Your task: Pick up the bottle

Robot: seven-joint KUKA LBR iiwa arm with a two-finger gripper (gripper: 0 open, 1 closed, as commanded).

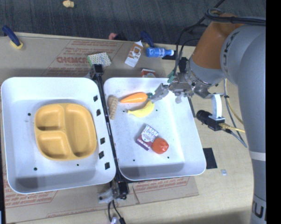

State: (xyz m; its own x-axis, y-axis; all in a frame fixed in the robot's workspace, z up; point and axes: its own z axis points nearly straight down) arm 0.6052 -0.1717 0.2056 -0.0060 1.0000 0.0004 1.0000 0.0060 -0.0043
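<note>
A small blue bottle (155, 52) with a lighter cap end lies on its side on the cardboard behind the right bin (192, 139), outside it. My gripper (165, 90) hangs low over the back right part of that bin, right beside the green end of an orange carrot (133, 97). The bottle is about a hand's width behind the gripper and apart from it. Nothing shows held in the gripper.
The right bin also holds a yellow banana (143, 110) under the carrot, a tan cone (113, 106), a purple packet (147, 136) and a red item (160, 145). A yellow divided plate (66, 129) sits in the left bin (10, 125). Small cartons (134, 54) lie near the bottle.
</note>
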